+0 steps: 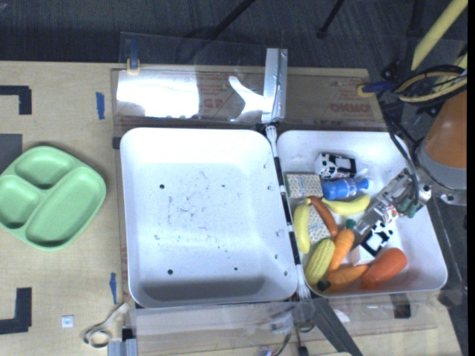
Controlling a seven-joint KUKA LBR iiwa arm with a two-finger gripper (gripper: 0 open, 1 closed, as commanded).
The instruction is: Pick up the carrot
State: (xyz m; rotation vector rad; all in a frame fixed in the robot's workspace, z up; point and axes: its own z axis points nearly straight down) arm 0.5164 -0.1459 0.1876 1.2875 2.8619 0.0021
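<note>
The carrot [341,249] is orange with a small green top and lies tilted in the right bin [423,232], between a corn cob [320,259] and a red-orange vegetable [384,267]. My gripper [369,226] reaches in from the right and sits low over the bin, its tip just right of the carrot's green end. Nothing visibly rests in its grasp.
Crowded around the carrot are a banana [301,227], a second yellow fruit [349,206], a blue bottle [345,189], a black-and-white toy [335,165] and another orange piece [346,275]. The left bin [148,154] adjoins the right one. A green divided plate [49,196] lies at the far left.
</note>
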